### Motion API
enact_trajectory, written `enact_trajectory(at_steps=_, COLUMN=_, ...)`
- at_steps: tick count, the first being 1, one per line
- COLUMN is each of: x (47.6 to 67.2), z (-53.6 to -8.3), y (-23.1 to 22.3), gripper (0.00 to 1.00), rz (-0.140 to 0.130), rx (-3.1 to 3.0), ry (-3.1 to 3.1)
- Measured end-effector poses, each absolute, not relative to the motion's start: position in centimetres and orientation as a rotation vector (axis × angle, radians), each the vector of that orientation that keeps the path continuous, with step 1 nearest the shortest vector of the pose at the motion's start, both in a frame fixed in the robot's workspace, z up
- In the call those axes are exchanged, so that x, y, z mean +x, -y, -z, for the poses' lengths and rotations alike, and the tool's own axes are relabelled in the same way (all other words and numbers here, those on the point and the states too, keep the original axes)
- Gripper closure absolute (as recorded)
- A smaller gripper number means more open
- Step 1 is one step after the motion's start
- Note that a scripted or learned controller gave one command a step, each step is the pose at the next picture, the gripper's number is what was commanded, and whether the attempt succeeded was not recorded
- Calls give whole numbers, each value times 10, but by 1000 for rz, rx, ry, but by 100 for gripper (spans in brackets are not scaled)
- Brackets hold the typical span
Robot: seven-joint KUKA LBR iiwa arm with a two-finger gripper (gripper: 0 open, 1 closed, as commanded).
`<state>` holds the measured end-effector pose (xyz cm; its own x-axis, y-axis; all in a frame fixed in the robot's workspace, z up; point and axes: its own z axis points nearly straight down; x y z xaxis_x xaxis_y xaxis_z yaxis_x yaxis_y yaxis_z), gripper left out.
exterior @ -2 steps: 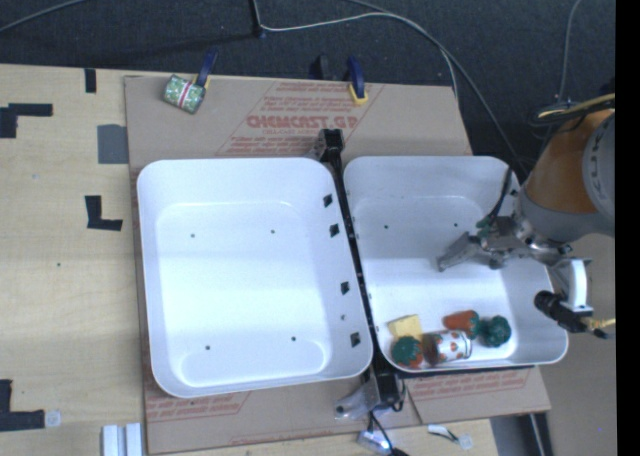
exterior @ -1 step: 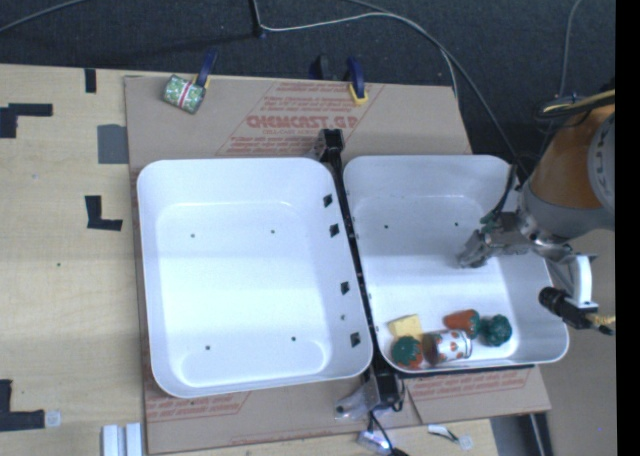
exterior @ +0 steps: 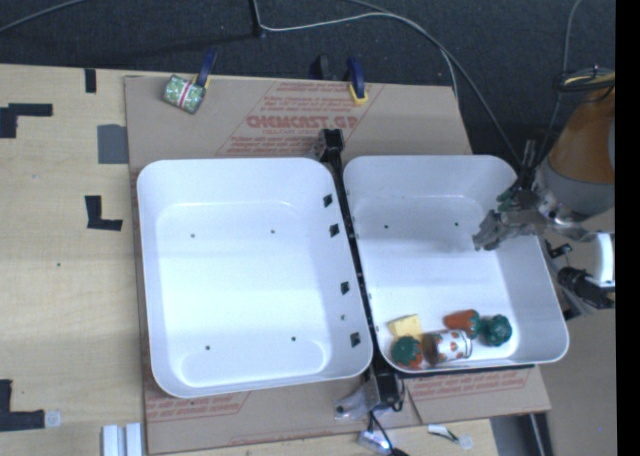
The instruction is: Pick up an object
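Objects for picking, five small items clustered at the near edge of the right-hand shallow white plastic bin (exterior: pixel 430 184):
- pale yellow wedge-shaped block (exterior: pixel 405 326), leftmost but one of the cluster, just above the green ball
- dark green round ball with a reddish patch (exterior: pixel 406 350), against the bin's near-left corner
- small cylindrical can with red and white label (exterior: pixel 450 346), lying on its side, just right of the green ball
- orange-red rounded piece (exterior: pixel 460 320), just above the can
- teal green lumpy round piece (exterior: pixel 494 329), rightmost, just beside the orange-red piece

Two-finger gripper (exterior: pixel 492 232) on grey arm with orange band (exterior: pixel 582 149): over the right rim of the same bin, well apart from the cluster, pointing toward the bin's middle; nothing seen between its fingers; how far they are parted cannot be told

Left-hand shallow white plastic bin (exterior: pixel 240 179): touching the right-hand bin along a black clipped divider

Brown cardboard sheet with red print (exterior: pixel 290 119): under both bins, on the wooden desk (exterior: pixel 50 294)

Small green and white patterned block (exterior: pixel 185 94): on the cardboard, beyond the left-hand bin's far-left corner
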<state>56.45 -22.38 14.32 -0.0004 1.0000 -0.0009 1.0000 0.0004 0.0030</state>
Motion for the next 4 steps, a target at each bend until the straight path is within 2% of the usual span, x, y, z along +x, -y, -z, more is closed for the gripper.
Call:
enact_trajectory(at_steps=2, x=569, z=-232, y=214, gripper=100, rz=-3, rx=2218, ry=-2221)
enact_trajectory(at_steps=4, x=577, z=-228, y=119, gripper=100, rz=0, rx=2218, ry=-2227)
